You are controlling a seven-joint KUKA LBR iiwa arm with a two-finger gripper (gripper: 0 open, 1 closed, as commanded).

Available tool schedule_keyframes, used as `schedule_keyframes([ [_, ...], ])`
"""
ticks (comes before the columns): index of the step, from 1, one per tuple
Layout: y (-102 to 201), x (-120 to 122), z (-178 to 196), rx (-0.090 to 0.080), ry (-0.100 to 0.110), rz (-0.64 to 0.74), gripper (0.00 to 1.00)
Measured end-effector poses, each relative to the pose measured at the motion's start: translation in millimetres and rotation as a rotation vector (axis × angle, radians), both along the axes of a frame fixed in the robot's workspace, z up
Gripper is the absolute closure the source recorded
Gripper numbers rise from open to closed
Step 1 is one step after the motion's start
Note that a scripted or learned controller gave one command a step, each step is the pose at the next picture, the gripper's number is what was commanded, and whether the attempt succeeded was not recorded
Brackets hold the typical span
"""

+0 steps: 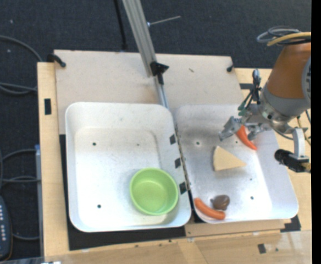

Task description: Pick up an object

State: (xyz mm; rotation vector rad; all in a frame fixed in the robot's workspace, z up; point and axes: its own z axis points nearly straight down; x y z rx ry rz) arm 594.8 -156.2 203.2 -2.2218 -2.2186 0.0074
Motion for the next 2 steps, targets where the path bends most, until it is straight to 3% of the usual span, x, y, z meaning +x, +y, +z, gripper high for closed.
schedule_keyframes([
  [2, -14.1, -2.6, -104.8, 0.000, -0.002, -0.001, 0.00],
])
